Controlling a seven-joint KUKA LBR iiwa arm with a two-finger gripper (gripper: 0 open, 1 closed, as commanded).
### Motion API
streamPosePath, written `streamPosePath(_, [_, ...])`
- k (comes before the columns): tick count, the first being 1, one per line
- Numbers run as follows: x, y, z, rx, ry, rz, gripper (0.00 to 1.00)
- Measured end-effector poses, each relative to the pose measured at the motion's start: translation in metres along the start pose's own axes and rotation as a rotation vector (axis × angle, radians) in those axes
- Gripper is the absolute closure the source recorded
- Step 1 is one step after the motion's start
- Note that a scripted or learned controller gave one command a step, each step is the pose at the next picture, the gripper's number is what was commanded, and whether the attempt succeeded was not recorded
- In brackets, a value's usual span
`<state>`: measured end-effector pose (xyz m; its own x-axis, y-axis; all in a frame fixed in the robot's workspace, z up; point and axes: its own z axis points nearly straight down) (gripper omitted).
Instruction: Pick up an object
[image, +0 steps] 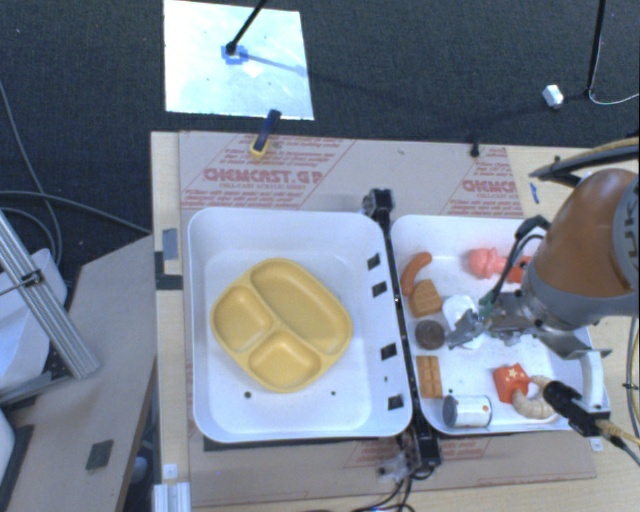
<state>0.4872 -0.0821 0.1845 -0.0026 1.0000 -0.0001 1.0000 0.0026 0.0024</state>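
My gripper (464, 329) hangs low over the middle of the right bin (450, 228), reaching in from the right. Its tip is next to a small white object (457, 307) and just right of a round brown cookie (429, 334). I see nothing held in it. Around it lie an orange sausage (413, 268), a tan bread piece (427, 298), a pink lump (486, 262), a ridged cracker (429, 375), a grey can (468, 410) on its side, a red piece (511, 380) and a pale curved shrimp (531, 404).
The left bin (230, 400) holds a yellow divided plate (281, 323). A black hinged divider (392, 300) runs between the bins. The arm's grey and orange body (590, 250) covers the right bin's right side.
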Motion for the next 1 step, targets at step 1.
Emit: streamPosePath(1, [-0.0022, 0.0106, 0.1008, -0.004, 0.002, 0.002, 0.0])
